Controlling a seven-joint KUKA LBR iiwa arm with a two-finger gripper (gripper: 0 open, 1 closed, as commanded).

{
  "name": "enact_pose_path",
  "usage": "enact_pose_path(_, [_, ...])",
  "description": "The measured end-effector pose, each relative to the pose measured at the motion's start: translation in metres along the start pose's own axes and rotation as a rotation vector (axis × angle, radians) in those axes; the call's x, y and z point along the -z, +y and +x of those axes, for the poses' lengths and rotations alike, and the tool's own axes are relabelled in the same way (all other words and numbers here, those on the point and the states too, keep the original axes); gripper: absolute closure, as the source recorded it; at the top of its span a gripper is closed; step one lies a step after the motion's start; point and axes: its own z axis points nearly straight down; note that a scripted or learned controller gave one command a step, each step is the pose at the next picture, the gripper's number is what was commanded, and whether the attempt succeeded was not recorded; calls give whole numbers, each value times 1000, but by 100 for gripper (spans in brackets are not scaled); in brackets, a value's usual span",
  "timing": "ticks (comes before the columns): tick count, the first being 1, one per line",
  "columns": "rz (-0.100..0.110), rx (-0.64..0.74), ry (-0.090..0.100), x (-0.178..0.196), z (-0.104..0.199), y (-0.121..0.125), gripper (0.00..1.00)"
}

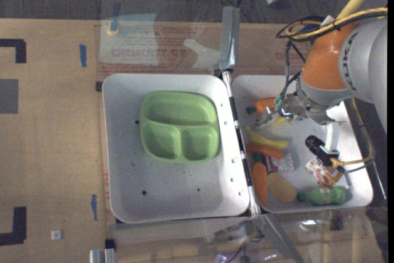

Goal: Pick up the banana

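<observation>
Partly arm-hidden tool above banana.

Claw low in right bin, just above banana.

Grey arm reaching in, wrist low

The left bin is taken up only by a green divided plate, with bare floor left around it; the right bin is crowded, the banana hemmed by a carrot and other toy food
</observation>
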Motion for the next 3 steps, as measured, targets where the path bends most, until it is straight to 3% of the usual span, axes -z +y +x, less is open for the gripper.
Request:
enact_pose_path(1, [-2, -62, 2, 0, -1, -17, 0])
enact_pose_path(2, [-1, -63, -1, 8, -4, -17, 100])
enact_pose_path(3, [-1, -63, -1, 8, -4, -17, 0])
